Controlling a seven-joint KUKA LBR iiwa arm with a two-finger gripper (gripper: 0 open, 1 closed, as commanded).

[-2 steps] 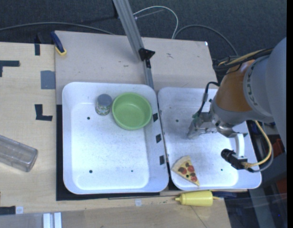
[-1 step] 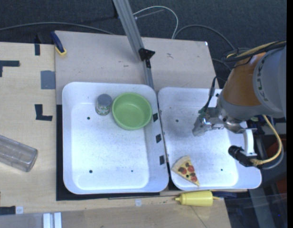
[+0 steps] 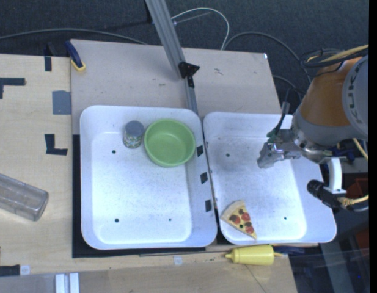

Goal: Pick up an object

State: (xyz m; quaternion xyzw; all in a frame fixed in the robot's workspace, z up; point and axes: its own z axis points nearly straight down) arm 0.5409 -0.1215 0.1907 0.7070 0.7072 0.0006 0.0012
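- The arm reaches in from the right, its orange band sitting broad above the wrist, and it hangs over the right bin.
- The gripper points down and to the left over the upper middle of that bin's speckled floor; whether the fingers are spread or pressed together, I cannot tell from this angle, and nothing shows between them.
- Down in the lower-left corner of the right bin lies a pizza slice, flat, its crust toward the bin's left wall and its tip aimed toward the lower right; it is well apart from the gripper.
- Over in the left bin, a green bowl sits upright near the upper-right corner, close to the wall shared with the other bin.
- Just beside the bowl on its left stands a small can, grey top facing up, touching or nearly touching the bowl's rim.
- On the worktop below the right bin, a yellow mustard bottle lies on its side along the bin's lower edge.
- Far left, a clear plastic cylinder lies tipped over, well apart from both bins.
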